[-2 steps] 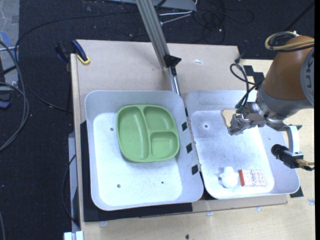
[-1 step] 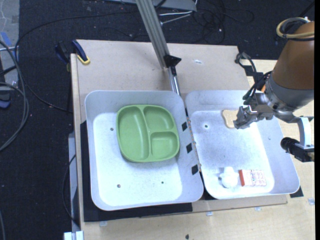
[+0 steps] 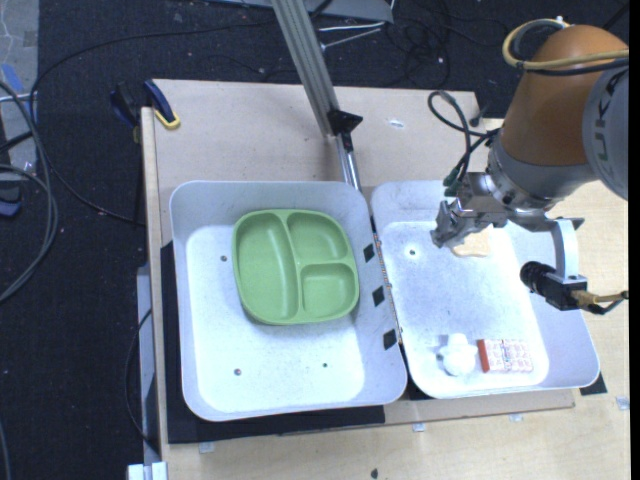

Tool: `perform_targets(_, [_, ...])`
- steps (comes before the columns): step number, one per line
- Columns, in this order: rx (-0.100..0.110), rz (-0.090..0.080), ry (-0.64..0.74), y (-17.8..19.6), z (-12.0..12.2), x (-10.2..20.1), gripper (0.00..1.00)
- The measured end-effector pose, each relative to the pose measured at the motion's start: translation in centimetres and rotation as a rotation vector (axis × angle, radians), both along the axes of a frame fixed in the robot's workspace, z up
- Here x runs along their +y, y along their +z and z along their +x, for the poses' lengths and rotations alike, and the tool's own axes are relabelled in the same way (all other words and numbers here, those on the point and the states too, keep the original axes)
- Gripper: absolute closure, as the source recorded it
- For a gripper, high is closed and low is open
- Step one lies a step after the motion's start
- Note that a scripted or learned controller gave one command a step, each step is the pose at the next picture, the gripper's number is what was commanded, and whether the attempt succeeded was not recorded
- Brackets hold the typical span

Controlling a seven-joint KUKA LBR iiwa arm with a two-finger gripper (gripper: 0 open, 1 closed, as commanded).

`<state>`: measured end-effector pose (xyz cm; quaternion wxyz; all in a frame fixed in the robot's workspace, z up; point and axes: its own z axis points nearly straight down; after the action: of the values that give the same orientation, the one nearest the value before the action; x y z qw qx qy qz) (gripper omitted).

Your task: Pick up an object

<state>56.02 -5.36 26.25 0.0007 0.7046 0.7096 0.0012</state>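
Dark floor strewn with cables surrounds a pale wooden table (image 3: 250,118) that carries two white bins side by side. In the left bin (image 3: 200,298) lies a green divided plate (image 3: 296,266), flat and near the middle. The right bin (image 3: 500,298) holds three small things: a pale tan piece (image 3: 474,245) near its far side, a white lump (image 3: 457,356) near its front edge, and a small printed packet (image 3: 506,355) just beside that lump.

From the right the arm (image 3: 560,98) reaches in, and its pincer (image 3: 452,226) is low over the far part of the right bin, right next to the tan piece and partly covering it. Whether the pincer is spread or closed cannot be told from this angle, and nothing can be seen held in it.

My reading is that the step in hand is the approach or the grasp on the tan piece, with nothing lifted yet. The next move calls for closing squarely on the piece and raising it straight up; it looks thin and low against the bin floor, so it could slip out or get pushed aside.
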Motion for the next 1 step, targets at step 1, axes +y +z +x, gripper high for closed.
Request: perform_targets(1, [0.000,0.000,0.000,0.33,1.01,4.90,1.00])
